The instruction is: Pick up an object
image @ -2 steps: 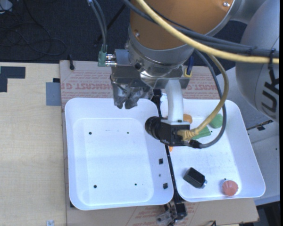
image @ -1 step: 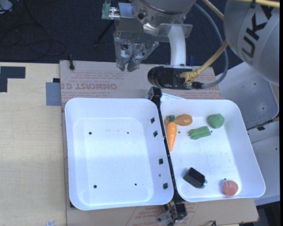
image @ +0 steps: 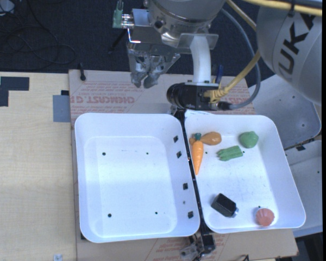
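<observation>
The end effector (image: 146,72) is hanging above the bins' far rim, its fingers drawn together on nothing. At about five o'clock from it, the carrot (image: 196,154) is lying in the right bin (image: 290,200) against the divider, long axis running twelve to six, leafy end farthest.

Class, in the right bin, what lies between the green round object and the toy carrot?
In the camera view, between the green round object and the toy carrot lies an elongated green piece, with an orange piece nearer the carrot.

carrot (image: 197,155) in right bin (image: 287,162), pincer (image: 146,80) behind left bin (image: 81,162)
</observation>
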